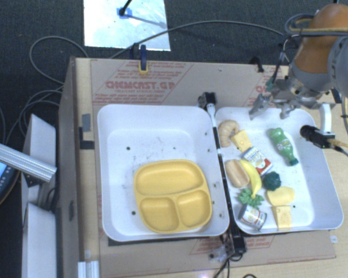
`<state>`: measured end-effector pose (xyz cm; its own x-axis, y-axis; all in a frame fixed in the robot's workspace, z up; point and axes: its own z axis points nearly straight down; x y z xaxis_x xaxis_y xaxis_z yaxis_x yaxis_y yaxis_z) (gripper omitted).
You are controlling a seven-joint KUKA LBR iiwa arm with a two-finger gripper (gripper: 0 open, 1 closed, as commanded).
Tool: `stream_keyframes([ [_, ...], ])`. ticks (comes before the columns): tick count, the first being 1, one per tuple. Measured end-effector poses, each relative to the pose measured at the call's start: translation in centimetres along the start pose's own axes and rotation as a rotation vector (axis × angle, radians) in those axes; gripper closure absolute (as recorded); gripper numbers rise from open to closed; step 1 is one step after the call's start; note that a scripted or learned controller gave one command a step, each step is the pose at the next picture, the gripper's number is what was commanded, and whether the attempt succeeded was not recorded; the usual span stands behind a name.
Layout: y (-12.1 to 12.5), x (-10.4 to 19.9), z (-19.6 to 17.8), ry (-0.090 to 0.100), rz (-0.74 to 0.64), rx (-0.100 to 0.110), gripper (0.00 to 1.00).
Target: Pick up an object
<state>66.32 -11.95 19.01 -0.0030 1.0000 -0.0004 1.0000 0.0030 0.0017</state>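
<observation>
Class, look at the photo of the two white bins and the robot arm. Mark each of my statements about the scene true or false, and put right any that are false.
1. The yellow divided tray lies in the left bin. True.
2. The green bottle lies in the left bin. False: it lies in the right bin.
3. The gripper holds the banana. False: it hangs near the right bin's far edge, nothing between its fingers.
4. A tin can lies near the right bin's front edge. True.
</observation>
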Motion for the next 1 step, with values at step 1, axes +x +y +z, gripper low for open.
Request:
stream_keyframes([
  [1, -6.91, 2.13, 7.42, 0.001, 0.002, 0.004, 0.0],
])
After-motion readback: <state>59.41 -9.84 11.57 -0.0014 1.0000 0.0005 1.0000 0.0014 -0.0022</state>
